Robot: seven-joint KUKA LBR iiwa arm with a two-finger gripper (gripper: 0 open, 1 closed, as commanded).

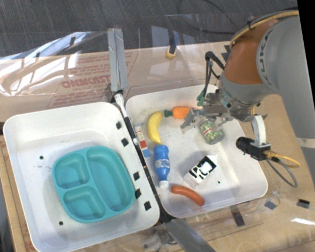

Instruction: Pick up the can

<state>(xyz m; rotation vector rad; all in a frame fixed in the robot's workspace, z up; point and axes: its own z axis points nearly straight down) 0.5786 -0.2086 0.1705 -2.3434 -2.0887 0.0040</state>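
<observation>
In right bin (247, 182): can (210, 131) under arm, jaws' state unclear; carrot (180, 112), banana (155, 127) beside.

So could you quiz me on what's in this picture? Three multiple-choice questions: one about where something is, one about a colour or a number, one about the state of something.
1. Where does the teal divided tray lie?
A. In the left bin
B. In the right bin
C. On the bare bench

2. What colour is the bottle beside the bin divider?
A. Red
B. Blue
C. Green

3. How does the can sit?
A. In the right bin, right under the hand
B. Lifted high above the bench
C. On the teal tray

Answers:
1 A: the tray rests inside the left bin.
2 B: the bottle's body is blue, with a white cap end, below the banana.
3 A: the can lies in the right bin just below the hand, near the carrot.
</observation>
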